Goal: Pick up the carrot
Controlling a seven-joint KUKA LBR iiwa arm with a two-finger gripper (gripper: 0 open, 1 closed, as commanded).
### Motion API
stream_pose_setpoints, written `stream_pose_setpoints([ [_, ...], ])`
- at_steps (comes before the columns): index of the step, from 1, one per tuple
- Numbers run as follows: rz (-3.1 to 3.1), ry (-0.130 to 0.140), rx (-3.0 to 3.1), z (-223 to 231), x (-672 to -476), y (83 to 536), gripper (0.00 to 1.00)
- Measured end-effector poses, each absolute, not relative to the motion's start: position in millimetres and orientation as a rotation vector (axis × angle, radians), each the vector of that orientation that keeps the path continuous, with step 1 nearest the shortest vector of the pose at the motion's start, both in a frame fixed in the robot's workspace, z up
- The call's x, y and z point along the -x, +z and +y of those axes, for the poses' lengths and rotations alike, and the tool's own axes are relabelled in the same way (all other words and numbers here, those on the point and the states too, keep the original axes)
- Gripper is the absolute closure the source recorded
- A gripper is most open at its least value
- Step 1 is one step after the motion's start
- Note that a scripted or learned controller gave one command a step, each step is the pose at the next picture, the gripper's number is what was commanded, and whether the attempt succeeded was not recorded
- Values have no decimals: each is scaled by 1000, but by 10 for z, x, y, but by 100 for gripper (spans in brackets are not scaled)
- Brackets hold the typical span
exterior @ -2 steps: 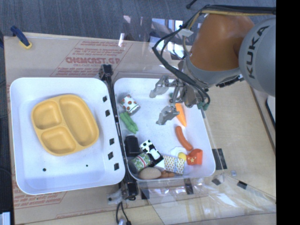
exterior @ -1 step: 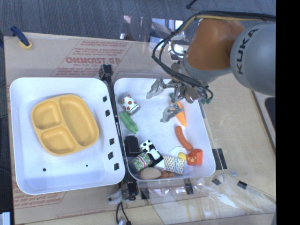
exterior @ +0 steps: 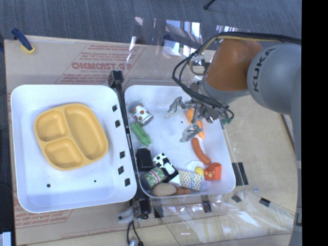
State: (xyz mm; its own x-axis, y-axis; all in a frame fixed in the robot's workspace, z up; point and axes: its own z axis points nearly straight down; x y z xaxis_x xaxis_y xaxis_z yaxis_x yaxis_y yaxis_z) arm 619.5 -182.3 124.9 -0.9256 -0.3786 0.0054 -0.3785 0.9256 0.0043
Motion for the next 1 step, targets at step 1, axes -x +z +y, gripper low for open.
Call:
stream_pose_setpoints([
  [1,-3088,-3,-560,-2054,-6250,914,0],
])
